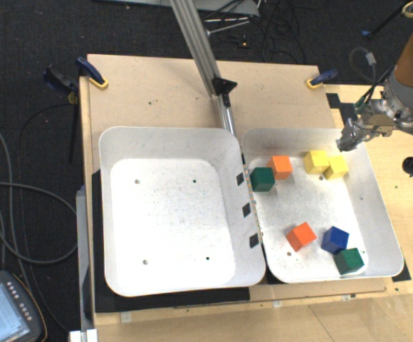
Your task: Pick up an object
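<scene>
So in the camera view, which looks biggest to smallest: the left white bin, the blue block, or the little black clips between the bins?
1. The left shallow white plastic bin, by far the largest.
2. The blue cube-shaped block in the right bin.
3. The small black clips between the bins; each looks smaller than the block, and alike in size.

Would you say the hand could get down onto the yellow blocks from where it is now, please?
Probably yes. The hand hangs over the right bin's upper right edge, just right of the yellow blocks. Nothing lies between them, and the nearest orange block sits apart on their left.
</scene>
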`<state>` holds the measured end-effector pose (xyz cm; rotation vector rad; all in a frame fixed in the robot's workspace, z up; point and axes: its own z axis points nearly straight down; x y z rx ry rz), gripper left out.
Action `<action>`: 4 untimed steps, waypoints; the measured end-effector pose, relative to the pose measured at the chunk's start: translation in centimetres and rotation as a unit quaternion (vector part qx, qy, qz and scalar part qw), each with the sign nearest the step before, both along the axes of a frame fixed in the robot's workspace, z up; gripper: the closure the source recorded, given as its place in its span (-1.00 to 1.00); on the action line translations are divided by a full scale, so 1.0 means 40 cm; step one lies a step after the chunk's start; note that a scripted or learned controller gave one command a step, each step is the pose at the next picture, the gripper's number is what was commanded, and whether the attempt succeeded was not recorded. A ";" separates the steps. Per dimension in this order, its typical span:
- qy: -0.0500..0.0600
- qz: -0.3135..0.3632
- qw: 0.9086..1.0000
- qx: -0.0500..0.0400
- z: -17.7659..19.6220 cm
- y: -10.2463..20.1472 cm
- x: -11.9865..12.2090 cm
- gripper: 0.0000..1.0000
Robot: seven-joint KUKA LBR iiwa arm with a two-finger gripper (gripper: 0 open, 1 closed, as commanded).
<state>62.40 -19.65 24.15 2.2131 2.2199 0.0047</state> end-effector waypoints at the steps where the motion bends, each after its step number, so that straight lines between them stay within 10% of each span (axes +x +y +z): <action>1: 0.002 0.002 1.000 0.002 0.021 0.132 0.013 1.00; 4: 0.005 0.003 1.000 0.002 -0.019 0.548 -0.010 1.00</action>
